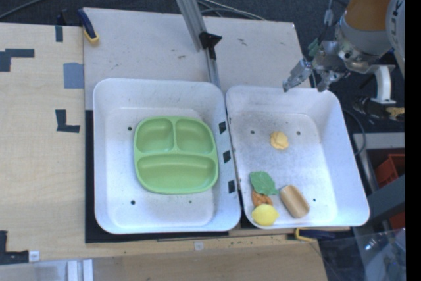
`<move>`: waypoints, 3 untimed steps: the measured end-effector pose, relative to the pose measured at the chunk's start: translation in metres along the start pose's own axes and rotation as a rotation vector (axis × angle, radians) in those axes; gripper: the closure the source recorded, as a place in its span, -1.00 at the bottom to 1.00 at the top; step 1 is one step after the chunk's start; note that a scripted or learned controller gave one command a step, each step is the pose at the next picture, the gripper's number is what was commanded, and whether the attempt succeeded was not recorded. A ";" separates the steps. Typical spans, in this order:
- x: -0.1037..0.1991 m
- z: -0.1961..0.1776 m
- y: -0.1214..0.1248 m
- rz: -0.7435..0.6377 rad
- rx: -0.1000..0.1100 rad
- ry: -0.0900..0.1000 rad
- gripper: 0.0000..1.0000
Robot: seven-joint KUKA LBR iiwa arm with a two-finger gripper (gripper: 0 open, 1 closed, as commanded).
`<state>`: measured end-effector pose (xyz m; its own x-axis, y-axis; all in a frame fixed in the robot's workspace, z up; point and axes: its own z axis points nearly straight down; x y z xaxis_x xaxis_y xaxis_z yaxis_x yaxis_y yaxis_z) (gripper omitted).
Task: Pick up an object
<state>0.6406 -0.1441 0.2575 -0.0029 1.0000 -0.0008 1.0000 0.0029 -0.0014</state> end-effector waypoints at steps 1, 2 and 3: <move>0.000 0.000 0.000 0.000 0.000 0.000 -1.00; -0.003 0.046 0.005 0.001 0.004 0.000 -1.00; -0.006 0.109 0.009 0.001 0.006 0.000 -1.00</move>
<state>0.6497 -0.1501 0.1485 -0.0020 1.0000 -0.0006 1.0000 0.0020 -0.0071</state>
